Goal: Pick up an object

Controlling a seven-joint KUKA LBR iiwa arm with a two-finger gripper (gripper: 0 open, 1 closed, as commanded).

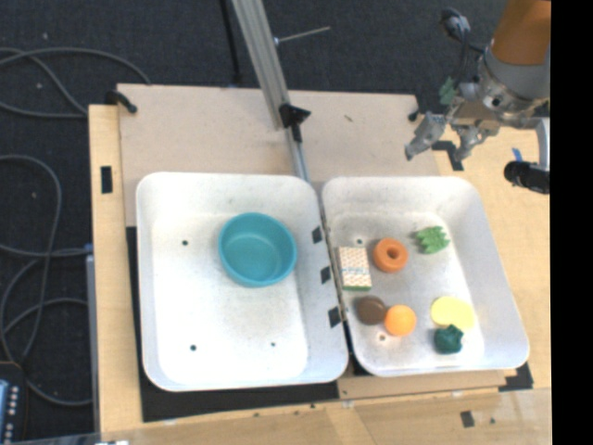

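The left bin (167,341) holds a teal bowl (257,248) near its centre. In the right bin (482,211), an orange ring (390,255) sits centrally, an orange ball (400,320) at six o'clock. The gripper (443,139) hangs beyond twelve o'clock, fingers spread, holding nothing.

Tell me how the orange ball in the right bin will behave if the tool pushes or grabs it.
The orange ball looks round and smooth, so it would probably roll when nudged. It touches the brown object, which may block rolling that way. Its curved surface could slip from a two-finger tool unless gripped across the middle.
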